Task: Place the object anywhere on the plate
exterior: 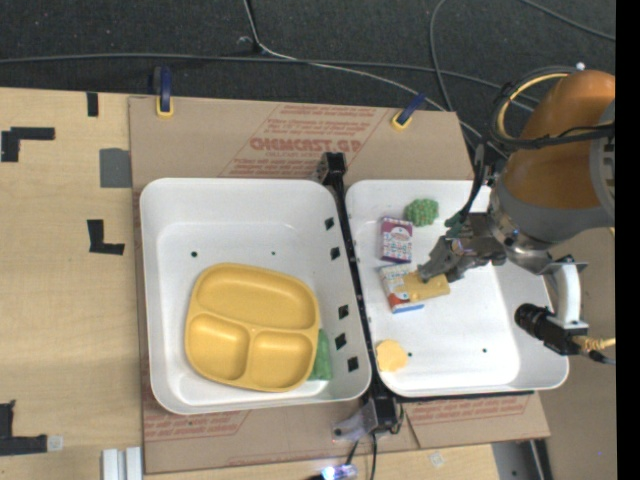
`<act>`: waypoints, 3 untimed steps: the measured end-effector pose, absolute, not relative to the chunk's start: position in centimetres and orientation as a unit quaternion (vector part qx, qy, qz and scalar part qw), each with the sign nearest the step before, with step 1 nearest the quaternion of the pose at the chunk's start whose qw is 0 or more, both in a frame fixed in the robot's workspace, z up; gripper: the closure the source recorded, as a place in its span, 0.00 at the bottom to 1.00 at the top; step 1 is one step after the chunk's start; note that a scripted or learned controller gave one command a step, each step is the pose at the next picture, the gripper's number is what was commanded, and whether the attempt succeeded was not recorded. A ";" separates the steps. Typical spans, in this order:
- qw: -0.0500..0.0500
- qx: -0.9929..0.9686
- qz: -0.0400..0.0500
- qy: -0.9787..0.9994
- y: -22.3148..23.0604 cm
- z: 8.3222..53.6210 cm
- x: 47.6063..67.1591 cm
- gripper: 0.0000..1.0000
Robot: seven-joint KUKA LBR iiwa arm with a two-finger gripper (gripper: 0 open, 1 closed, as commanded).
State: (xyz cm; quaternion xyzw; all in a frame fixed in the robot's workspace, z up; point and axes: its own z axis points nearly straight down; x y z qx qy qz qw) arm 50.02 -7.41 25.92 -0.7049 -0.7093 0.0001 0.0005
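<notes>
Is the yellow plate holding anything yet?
Empty: all three compartments of the yellow plate show bare; a green item lies beside its right edge, in the bin.

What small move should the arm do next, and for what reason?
Probably lower a little onto the yellow block. The gripper hovers at it in the right bin, but no object shows between its fingers, and the yellow plate lies in the left bin.

A green item [321,356] lies mostly hidden behind the yellow plate [252,326].
</notes>
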 end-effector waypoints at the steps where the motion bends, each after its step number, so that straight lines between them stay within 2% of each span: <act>1: 0.000 -0.705 0.000 -0.709 -2.9 25.6 50.9 1.00; 2: 0.001 -0.706 0.001 -0.708 2.1 23.9 52.4 1.00; 3: 0.000 -0.705 0.000 -0.709 7.6 24.3 54.0 1.00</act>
